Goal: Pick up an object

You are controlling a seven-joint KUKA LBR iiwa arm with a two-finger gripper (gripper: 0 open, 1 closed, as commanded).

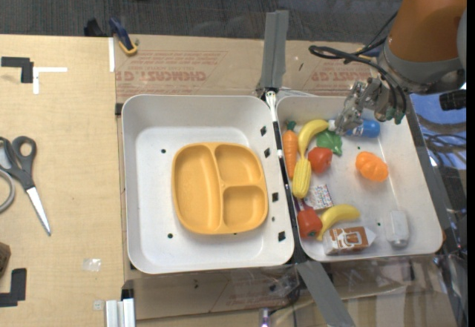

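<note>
Blue plastic toy piece (369,127), rounded, small: lies at about 1 o'clock in the right-hand shallow white bin (415,170), near the far wall, directly under the pincer (358,112). Whether the pincer is open, closed or gripping anything, I cannot tell; the metal parts blur together from here.

Neighbours, same bin:
- yellow plastic banana (312,130), at 9 o'clock of the blue piece, nearby
- green leafy toy (329,141), just beside it at 8 o'clock
- red plastic tomato (320,159)
- orange plastic fruit (372,167), at 6 o'clock, apart
- yellow corn cob (302,176) and orange carrot (290,146) along the left wall
- second banana (336,216), small brown carton (348,239), grey-white oblong piece (398,227) at the near end

Left bin (141,170): yellow three-compartment plastic tray (220,187).
Counter (59,170): grey-handled scissors (30,181).

Handling note: I would judge a straight descent best, centred on the blue piece, fingers kept off the green toy. Open floor lies toward 3 o'clock; the far wall is close, so lift vertically before any travel.
</note>
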